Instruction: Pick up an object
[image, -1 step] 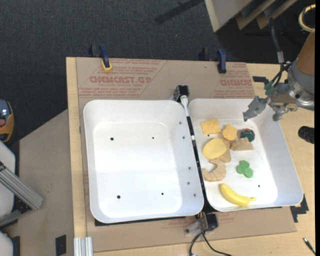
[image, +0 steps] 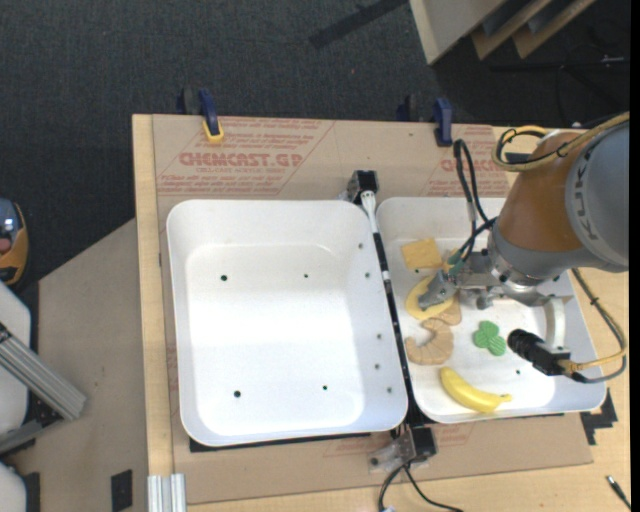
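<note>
My gripper (image: 442, 291) is low in the right bin (image: 560, 400), at its left-middle part, over a cluster of items. Right under it lie a pale yellow curved piece (image: 417, 297) and a tan pastry-like piece (image: 445, 317). Another tan curved piece (image: 431, 347) sits just in front of them. A yellow wedge (image: 421, 253) lies behind the gripper. A green toy (image: 489, 337) rests to the right of the tan pieces, and a banana (image: 472, 392) lies near the bin's front edge. Nothing is visibly lifted.
The left bin (image: 200, 240) stands beside the right one, with a black clamp (image: 361, 184) at the back of the shared wall. The arm's grey and orange body (image: 560, 215) covers the right bin's back right. Cables (image: 470, 185) trail over the back rim.
</note>
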